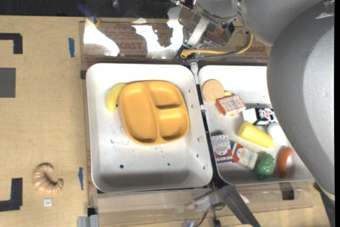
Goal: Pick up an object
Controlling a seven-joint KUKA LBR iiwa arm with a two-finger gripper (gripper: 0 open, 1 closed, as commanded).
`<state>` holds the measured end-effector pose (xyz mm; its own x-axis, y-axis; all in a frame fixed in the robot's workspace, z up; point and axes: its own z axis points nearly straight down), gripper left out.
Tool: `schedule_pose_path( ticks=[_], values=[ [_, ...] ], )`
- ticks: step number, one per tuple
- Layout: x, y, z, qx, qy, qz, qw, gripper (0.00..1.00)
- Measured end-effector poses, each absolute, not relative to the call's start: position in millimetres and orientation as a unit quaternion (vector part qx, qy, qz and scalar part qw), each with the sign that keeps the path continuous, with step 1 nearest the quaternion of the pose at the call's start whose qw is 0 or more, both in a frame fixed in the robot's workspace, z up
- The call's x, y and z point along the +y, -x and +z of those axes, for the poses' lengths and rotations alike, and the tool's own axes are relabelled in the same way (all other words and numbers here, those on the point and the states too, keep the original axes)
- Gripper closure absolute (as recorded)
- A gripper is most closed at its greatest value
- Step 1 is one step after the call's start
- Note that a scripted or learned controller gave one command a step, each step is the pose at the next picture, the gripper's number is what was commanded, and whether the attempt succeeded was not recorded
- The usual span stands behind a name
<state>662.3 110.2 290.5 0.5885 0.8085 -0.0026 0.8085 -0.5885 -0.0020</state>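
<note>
The gripper (201, 33) hangs beyond the right bin's (234, 68) far-left corner — open or shut, I cannot tell — with the tan disc (212, 90) nearest, just inside that corner

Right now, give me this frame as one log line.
gripper near back rim between bins | left bin: yellow tray, banana | right bin: small food items | grasp: none visible

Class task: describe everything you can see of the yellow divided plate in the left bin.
The divided plate is mustard yellow, looks like smooth plastic, with rounded corners and three empty compartments, one large, two smaller. It lies flat, open side up, in the left bin, towards its far side. A yellow banana-like piece touches its left edge.
</note>
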Motion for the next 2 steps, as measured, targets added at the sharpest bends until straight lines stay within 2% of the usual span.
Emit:
schedule_pose_path(
  ticks=[1, 2],
  values=[
    [158.4, -632.5, 308.9, -0.329, 0.944, 0.0001, 0.001, 1.0],
    [143.8, -630.5, 337.2, -0.372, 0.928, -0.0015, 0.0, 1.0]
  ],
)
